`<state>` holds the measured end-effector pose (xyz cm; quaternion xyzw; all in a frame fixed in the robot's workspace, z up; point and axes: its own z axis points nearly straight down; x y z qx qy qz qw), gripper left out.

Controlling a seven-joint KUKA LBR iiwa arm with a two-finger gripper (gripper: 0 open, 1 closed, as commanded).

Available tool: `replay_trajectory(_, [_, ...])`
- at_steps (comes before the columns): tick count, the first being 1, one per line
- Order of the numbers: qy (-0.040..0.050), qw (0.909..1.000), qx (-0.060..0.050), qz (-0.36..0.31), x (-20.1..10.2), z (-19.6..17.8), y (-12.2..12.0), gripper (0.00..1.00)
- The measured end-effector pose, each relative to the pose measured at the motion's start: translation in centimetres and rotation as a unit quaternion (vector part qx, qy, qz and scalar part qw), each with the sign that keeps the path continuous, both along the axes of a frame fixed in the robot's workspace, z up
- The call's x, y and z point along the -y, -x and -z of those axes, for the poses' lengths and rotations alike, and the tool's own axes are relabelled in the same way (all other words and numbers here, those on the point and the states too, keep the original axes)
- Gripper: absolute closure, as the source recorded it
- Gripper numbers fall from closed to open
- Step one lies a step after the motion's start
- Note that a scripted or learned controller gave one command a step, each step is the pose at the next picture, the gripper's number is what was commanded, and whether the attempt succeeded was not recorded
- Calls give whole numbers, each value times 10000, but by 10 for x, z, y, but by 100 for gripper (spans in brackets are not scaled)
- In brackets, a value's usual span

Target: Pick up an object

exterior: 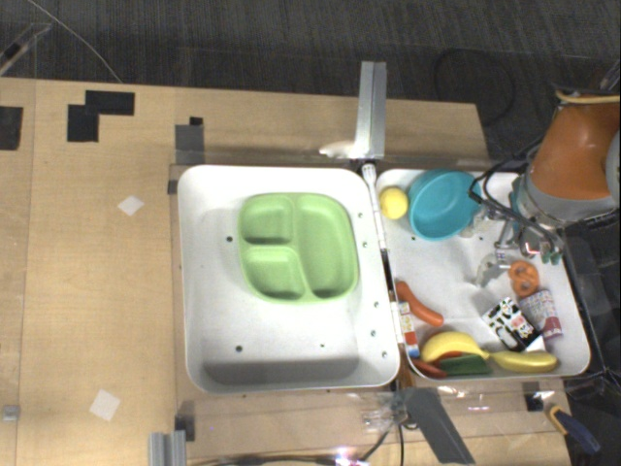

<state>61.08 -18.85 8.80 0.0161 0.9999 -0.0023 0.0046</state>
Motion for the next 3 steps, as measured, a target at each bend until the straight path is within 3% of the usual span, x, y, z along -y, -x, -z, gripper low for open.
replay_trajectory(1, [-23,9968,18,802,18,-1,62,0])
replay_trajectory(2, [-2,10000,49,61,5,-2,98,0])
replay_trajectory(3, [13,9999,111,38,5,-14,93,100])
